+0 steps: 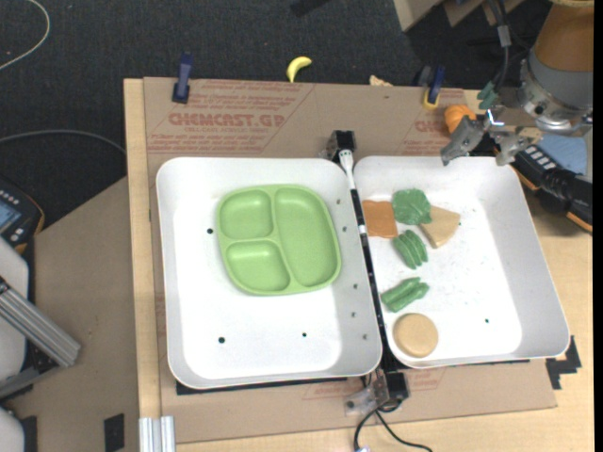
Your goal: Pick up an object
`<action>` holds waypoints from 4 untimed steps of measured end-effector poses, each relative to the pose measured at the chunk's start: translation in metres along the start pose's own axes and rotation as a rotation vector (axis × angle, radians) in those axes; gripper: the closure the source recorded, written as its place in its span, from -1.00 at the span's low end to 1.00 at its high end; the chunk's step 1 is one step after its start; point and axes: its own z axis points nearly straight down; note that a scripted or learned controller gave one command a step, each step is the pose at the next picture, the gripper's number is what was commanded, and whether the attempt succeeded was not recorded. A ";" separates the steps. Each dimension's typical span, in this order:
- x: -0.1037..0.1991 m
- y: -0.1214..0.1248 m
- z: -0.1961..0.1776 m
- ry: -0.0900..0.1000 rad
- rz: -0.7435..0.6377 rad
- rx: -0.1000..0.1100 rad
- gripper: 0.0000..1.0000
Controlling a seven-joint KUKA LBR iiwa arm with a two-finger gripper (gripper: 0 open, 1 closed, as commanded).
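My gripper [479,147] hangs above the far edge of the right bin [528,281], its two fingers spread apart with nothing between them. In that bin lie an orange-brown square [380,219], a dark green leafy piece [412,205], a tan wedge [441,226], two more green pieces [411,249] [405,294] and a round tan cookie [415,334]. All of them sit in the bin's left half, below and left of the gripper.
The left bin [188,328] holds a green three-compartment plate [279,239]. Cardboard [236,116] backs both bins, with blue clamps [182,78] on its far edge. A small yellow banana [299,67] and an orange object [457,116] lie near the far edge.
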 end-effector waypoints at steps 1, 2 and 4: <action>0.029 -0.012 0.187 -0.001 -0.002 0.000 -1.00; 0.026 -0.009 0.167 -0.004 0.002 -0.011 1.00; 0.201 -0.028 0.090 0.004 -0.007 0.004 1.00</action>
